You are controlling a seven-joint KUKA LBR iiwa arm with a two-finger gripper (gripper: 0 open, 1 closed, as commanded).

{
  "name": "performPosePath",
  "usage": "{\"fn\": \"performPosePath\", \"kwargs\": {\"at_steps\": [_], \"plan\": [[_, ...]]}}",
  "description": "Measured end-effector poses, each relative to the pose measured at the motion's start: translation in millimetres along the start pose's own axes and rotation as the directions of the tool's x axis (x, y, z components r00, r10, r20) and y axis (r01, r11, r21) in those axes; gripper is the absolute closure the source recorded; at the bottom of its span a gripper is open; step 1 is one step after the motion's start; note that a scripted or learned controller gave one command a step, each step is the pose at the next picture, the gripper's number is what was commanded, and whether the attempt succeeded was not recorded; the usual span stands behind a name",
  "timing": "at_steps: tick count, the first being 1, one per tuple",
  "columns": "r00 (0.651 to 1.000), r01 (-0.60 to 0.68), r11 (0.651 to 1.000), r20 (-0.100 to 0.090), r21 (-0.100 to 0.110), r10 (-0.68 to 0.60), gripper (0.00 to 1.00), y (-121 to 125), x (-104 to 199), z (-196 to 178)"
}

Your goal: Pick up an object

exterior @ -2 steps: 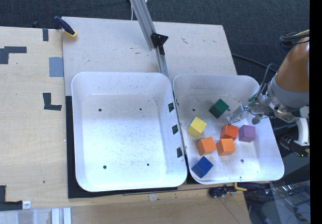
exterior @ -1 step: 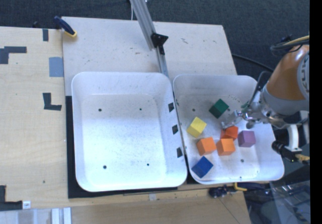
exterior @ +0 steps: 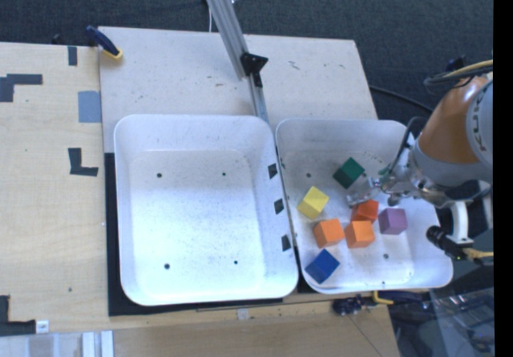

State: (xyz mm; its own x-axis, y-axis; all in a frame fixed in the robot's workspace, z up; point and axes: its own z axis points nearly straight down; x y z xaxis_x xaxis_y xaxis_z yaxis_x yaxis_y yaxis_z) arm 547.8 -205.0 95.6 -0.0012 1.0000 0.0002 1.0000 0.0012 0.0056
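- Camera view: two shallow white bins sit side by side on the bench; the left bin (exterior: 128, 187) takes up the middle of the frame and the right bin (exterior: 337, 139) lies toward the lower right.
- The arm (exterior: 453, 135), with its orange band, comes in from the right edge, and its gripper (exterior: 370, 189) is low inside the right bin, near that bin's middle.
- Whether the gripper is released or clenched cannot be told here; its tip is small and blurred, and no block is seen held in it.
- The blocks all lie in the right bin: a green block (exterior: 349, 172) just up and left of the gripper, a red block (exterior: 367, 209) just below it, and a purple block (exterior: 392, 221) to the lower right.
- A yellow block (exterior: 313, 202) sits further left, two orange blocks (exterior: 328, 232) (exterior: 359, 233) lie side by side below, and a blue block (exterior: 322, 265) is nearest the bottom rim.
- A grey metal rail (exterior: 224, 14) slants down from the top centre to the gap between the bins.
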Motion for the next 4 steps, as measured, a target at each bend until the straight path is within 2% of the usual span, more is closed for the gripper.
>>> {"fn": "performPosePath", "kwargs": {"at_steps": [1,4], "plan": [[1.000,0.002,1.000,0.000,0.001,-0.002,1.00,-0.3,0.6,-9.7],[1.000,0.001,1.000,0.003,0.000,-0.001,1.00,-3.1,1.3,-150.8]]}}
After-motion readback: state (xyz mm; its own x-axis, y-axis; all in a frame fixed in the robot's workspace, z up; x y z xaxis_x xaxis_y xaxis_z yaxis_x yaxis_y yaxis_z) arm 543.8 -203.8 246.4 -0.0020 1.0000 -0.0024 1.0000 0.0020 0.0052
